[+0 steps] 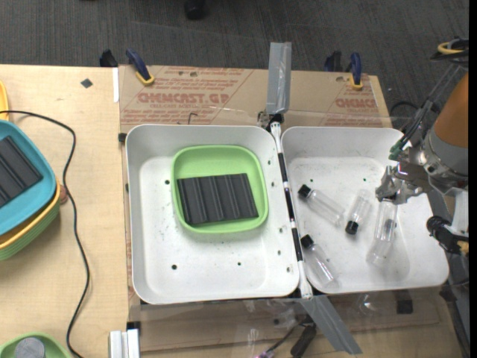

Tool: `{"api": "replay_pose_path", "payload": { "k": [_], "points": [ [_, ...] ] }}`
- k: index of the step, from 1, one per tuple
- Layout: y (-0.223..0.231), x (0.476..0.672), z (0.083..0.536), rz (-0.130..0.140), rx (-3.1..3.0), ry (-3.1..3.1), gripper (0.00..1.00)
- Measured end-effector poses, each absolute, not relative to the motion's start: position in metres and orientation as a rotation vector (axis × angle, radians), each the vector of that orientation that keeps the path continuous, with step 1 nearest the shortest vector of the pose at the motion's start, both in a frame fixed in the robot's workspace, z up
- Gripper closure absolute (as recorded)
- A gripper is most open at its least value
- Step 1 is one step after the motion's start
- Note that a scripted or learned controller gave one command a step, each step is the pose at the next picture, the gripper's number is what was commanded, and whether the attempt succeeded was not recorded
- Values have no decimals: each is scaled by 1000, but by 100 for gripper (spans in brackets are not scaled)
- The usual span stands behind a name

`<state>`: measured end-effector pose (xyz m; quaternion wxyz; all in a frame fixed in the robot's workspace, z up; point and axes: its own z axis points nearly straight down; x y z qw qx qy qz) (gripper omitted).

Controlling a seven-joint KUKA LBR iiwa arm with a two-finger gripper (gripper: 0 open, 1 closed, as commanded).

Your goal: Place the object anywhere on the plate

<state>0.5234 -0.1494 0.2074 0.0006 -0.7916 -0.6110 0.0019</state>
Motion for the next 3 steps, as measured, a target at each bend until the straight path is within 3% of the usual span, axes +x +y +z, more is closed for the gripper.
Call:
{"api": "replay_pose_path", "payload": {
  "k": [1, 2, 3],
  "points": [
    [-150, 523, 208, 6, -2487, -1918, 0],
    [-144, 501, 253, 6, -2710, -1590, 0],
    [-168, 486, 291, 6, -2872, -1274, 0]
  ]
}}
